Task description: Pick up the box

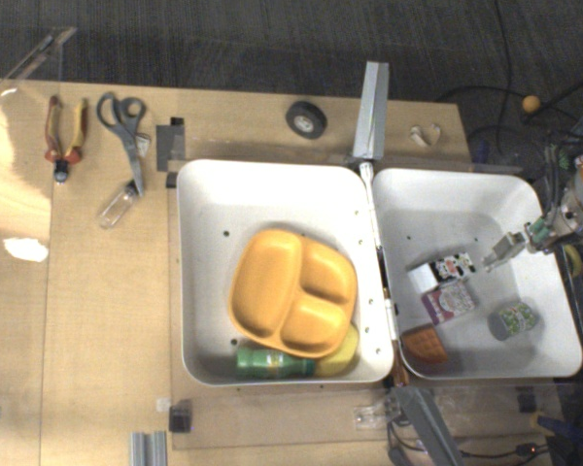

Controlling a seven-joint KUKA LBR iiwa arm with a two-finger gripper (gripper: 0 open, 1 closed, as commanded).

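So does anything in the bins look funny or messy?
Yes. In the left bin a big yellow tray lies tilted, resting on a green bottle and a yellow thing underneath. In the right bin the small box sits crooked among other bits. The gripper is beside it, not holding it.

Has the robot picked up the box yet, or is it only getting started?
Only getting started, it seems. The box lies flat on the floor of the right bin, beside a small printed carton, so nothing looks done. The claw hangs above the bin, to the right of the box, with nothing visible in it. Reaching the box, gripping and lifting all remain.
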